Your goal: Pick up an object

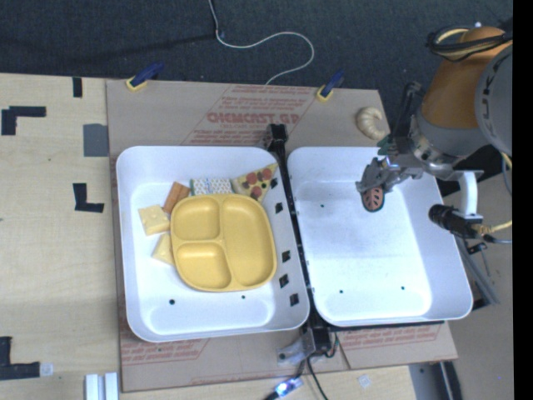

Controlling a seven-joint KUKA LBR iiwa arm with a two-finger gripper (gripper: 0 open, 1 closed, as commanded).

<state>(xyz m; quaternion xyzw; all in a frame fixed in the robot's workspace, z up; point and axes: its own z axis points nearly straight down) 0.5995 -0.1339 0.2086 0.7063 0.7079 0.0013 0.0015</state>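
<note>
Two bins on the tabletop; my end effector (374, 192) hung over the right bin (375, 257), closed on a small brown-red oval object (375, 197), lifted off the floor. Remaining items sat in the left bin (137, 223): yellow divided plate (223, 242) over flat tan and patterned pieces (154, 219).

A dark blue-grey carpet (100, 23) covers the floor behind the bench. A thin white cable (258, 40) lies on it in a loop. The bench top (50, 223) is pale wood with black tape marks (83, 198). A brown cardboard sheet (241, 115), held by blue-and-yellow clamps (143, 77), lies on it.
</note>
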